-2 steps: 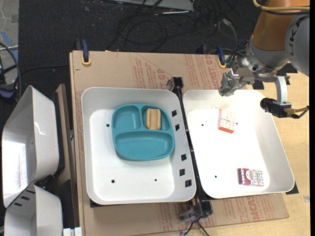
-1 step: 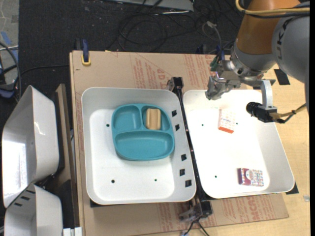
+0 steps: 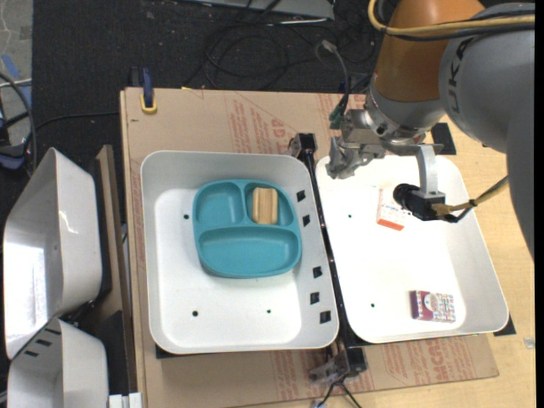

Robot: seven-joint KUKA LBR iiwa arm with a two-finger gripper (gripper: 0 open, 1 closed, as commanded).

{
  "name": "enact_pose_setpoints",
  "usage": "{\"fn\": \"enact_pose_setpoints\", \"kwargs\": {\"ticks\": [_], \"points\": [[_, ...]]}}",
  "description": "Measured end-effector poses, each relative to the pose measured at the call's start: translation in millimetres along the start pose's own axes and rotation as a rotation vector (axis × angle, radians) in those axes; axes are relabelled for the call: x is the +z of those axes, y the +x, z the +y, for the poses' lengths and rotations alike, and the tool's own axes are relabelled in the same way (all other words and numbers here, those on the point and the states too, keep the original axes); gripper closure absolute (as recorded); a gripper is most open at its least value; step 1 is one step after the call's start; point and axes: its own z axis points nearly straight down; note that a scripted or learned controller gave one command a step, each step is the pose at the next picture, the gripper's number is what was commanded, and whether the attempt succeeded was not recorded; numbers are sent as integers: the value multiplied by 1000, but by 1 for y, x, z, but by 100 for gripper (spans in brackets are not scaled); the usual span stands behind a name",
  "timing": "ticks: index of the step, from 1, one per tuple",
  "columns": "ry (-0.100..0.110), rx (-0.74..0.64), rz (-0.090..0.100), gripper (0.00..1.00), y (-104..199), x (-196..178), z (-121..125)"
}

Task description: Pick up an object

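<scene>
My count from the remote desk: two bins, four loose items.
On the bench I see two white bins, the left bin (image 3: 166,253) and the right bin (image 3: 365,253). Between them I count one teal divided plate (image 3: 242,249), one tan wooden block (image 3: 265,205), one small white card (image 3: 391,213) with a red edge, and one purple packet (image 3: 433,305).

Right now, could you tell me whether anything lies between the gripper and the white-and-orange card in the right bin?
Nothing visible does. The gripper hangs over the upper left corner of the right bin, and only bare white floor separates it from the card.
</scene>
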Motion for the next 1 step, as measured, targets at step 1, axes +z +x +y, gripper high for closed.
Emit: {"fn": "enact_pose_setpoints", "kwargs": {"ticks": [1], "points": [[1,0,-1,100,49,6,0]]}}
